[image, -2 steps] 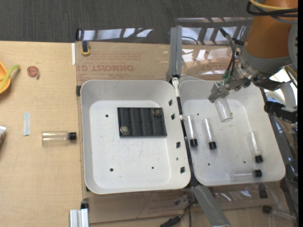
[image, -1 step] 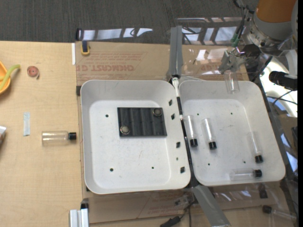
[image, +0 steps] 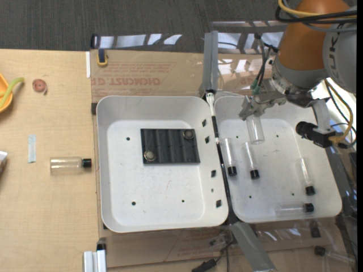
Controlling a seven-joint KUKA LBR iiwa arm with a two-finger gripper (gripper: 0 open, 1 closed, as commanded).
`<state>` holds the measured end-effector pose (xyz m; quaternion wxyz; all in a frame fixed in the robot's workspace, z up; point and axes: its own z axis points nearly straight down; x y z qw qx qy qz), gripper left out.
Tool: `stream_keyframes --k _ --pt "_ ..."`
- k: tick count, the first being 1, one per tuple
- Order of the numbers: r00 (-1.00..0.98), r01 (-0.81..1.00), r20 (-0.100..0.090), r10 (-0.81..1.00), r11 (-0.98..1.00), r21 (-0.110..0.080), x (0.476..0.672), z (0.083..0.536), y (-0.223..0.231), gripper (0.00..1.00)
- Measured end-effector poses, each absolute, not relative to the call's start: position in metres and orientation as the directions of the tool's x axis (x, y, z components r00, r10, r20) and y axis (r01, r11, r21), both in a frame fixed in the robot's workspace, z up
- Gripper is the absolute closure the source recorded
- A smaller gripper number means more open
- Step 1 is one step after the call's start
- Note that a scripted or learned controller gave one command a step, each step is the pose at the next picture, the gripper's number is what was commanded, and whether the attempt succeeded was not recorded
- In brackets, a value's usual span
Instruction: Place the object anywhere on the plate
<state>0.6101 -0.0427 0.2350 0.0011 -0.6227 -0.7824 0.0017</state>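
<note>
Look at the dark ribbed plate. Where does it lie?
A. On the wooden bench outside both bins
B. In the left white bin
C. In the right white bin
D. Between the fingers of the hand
B: the dark ribbed plate lies flat on the floor of the left white bin, while the clear tubes lie in the right white bin, where the hand hangs.

I'm looking at a robotics lab: two shallow white plastic bins (image: 108, 169) sit side by side on a light wooden bench (image: 45, 208). A flat brown cardboard sheet (image: 147, 75) lies beneath them, over grey office carpet (image: 113, 7).
</note>
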Motion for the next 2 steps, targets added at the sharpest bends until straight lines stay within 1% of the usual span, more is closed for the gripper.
stream_keyframes --k 1,2 --pt "-0.182 0.983 -0.002 0.983 0.182 -0.002 0.656 0.225 -0.023 1.0" --pt "-0.204 0.979 -0.001 0.979 0.204 -0.005 0.594 0.19 0.048 1.0"
